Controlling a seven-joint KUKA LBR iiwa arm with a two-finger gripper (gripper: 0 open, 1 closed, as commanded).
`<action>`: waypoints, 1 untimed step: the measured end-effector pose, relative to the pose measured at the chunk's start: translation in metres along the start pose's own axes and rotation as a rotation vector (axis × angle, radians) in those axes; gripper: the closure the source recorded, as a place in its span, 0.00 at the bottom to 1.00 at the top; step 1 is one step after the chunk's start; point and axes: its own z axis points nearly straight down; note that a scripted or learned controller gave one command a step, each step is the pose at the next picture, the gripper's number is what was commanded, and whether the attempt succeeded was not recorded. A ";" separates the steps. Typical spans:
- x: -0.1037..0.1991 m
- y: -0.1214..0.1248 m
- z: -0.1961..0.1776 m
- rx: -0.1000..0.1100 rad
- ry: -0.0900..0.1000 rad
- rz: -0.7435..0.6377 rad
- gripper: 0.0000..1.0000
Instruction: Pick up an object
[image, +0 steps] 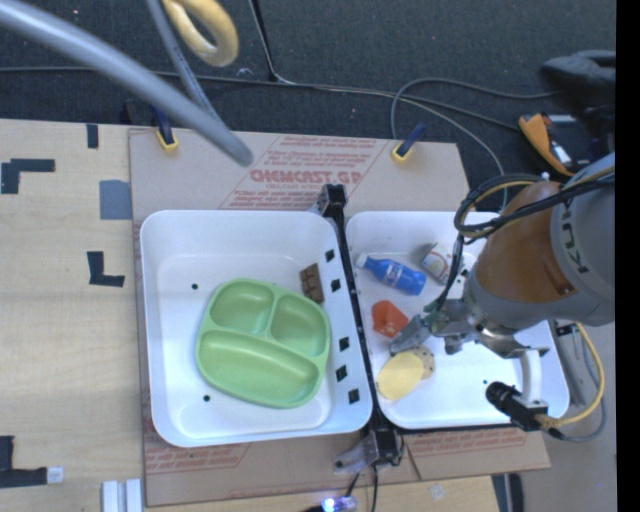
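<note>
- The wooden surface (60, 300) carried a brown cardboard sheet (300, 170), and two shallow white plastic bins sat side by side on it.
- The left bin (165, 250) held a pale green plastic divided plate (265, 342); a small brown block (312, 283) lay just beside the plate's upper right corner.
- The grey arm with an orange band (530, 265) reached into the right bin (540, 395).
- The jaws (415, 335) sat low between the orange object and the yellow one; whether they were released or clenched could not be told.
- A blue plastic bottle (395, 274) lay near the bin's top.
- A pale yellow rounded object (402, 377) lay near the front.
- A small orange object (388, 318) lay below the bottle.
</note>
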 end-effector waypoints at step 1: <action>0.001 0.001 -0.012 -0.003 0.000 -0.002 1.00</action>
